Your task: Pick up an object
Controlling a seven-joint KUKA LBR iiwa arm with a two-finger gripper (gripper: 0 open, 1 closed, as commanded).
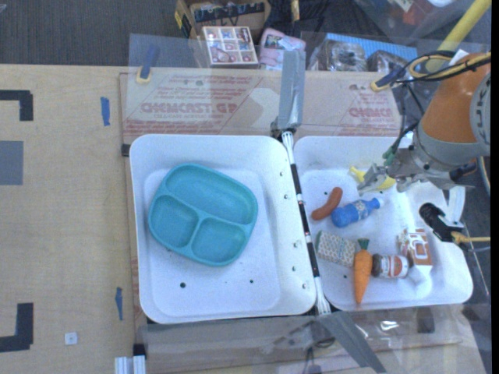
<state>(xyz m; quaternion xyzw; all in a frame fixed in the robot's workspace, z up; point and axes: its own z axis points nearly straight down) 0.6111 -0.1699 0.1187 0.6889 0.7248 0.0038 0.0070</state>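
A blue bottle (355, 212) lies mid right bin (460, 287), a sausage (327, 202) just left, a carrot (362, 273) nearer. The gripper (380, 177) hovers at the far side by something yellow, hard to make out; its grip cannot be told. A teal plate (203, 214) sits in the left bin (156, 302).

You are looking at a robotics lab: a plywood bench (54, 209) carrying two white bins (148, 158), tape marks (104, 111), and cluttered boxes (222, 10) sitting behind.

Tray (203, 214) in left bin (156, 158); bottle (355, 211), carrot (362, 275) in right bin (452, 287).
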